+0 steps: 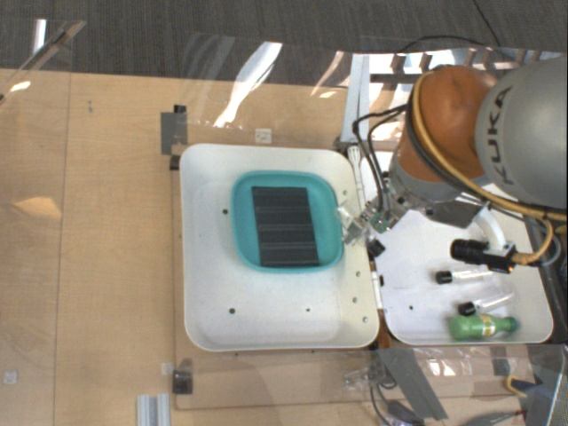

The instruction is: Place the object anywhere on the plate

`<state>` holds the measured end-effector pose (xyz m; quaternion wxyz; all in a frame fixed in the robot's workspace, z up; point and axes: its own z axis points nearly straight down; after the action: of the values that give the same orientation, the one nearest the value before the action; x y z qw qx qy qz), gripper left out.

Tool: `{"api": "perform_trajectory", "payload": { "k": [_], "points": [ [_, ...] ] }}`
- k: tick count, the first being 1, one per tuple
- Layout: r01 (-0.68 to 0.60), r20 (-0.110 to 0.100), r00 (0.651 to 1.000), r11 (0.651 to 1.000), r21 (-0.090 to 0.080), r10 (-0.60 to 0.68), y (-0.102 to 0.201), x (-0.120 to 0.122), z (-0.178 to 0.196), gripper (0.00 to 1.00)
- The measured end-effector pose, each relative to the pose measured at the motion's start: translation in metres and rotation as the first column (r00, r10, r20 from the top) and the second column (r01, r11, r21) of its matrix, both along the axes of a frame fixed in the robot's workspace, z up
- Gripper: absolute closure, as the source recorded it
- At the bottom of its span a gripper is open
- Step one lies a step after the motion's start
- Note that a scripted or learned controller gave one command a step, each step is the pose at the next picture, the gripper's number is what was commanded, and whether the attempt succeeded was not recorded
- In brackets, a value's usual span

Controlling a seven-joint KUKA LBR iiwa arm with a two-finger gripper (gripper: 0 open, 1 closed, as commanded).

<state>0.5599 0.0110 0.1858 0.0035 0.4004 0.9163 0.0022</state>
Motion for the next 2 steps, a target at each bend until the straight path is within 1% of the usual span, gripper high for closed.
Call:
{"api": "perform_trajectory", "payload": {
  "k": [1,2],
  "points": [
    [-0.075,0.0,0.997,0.997,-0.001,0.075,0.028,0.08,0.034,1.0],
    [-0.325,-0.001,0.946,0.946,-0.001,0.325,0.09,0.049,0.0,1.0]
  ]
}}
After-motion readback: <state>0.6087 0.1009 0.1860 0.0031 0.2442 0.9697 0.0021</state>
